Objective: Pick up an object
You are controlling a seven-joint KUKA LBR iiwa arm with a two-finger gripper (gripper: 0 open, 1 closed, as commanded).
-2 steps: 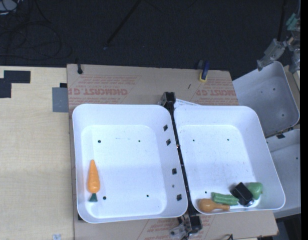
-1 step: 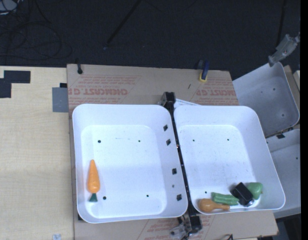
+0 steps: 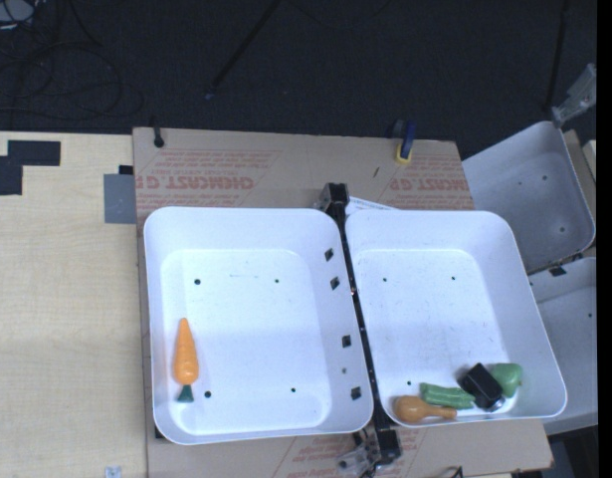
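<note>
Two glossy white bins sit on brown cardboard. In the left bin point(image 3: 241, 229), near its front left corner, lies a smooth tapered orange carrot point(image 3: 185, 353) with a small green stem. The right bin point(image 3: 435, 232) holds a green pod point(image 3: 446, 396), a black block point(image 3: 482, 384), a green lump point(image 3: 508, 374) and an orange pear-shaped piece point(image 3: 420, 409), clustered at its front edge.

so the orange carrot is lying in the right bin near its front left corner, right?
Not quite: the camera view shows the orange carrot lying in the left bin, near its front left corner. The right bin holds other items.
</note>
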